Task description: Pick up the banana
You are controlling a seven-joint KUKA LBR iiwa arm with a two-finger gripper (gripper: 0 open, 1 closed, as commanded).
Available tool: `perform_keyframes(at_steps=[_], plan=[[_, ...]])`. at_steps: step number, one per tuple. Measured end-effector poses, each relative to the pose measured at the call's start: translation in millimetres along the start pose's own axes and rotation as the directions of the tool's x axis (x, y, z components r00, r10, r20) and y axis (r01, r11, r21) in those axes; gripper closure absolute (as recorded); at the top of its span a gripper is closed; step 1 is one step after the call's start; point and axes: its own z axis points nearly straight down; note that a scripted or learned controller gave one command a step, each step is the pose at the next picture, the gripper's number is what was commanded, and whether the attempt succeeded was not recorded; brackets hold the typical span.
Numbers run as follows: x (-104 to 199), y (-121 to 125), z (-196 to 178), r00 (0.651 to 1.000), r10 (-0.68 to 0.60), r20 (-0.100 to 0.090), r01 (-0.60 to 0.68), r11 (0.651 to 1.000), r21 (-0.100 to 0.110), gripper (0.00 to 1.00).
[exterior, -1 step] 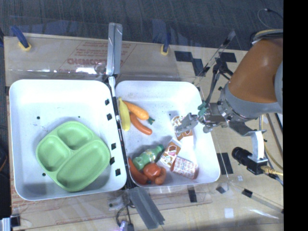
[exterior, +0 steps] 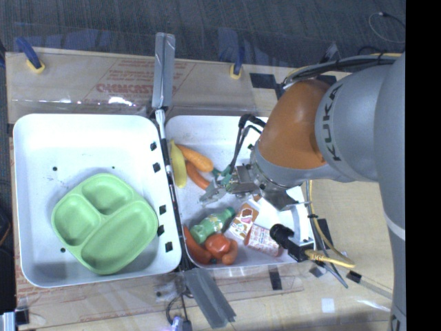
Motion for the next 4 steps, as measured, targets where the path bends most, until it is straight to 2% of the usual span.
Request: perform_keyframes(at_steps=[1, 2, 3, 4], plan=[[-43, -11, 80, 1.000, -0.004, 0.005, 0.004, 1.000, -0.030, 0.00], [-29, 13, 98, 0.894, -0.448, 0.003, 0.448, 0.894, -0.004, 0.00], [-31, 72, 97, 0.717, -0.697, 0.006, 0.697, 0.717, -0.004, 0.00], [-46, 46, 65, 0.580, -0.814, 0.002, 0.814, 0.580, -0.001, 0.00]])
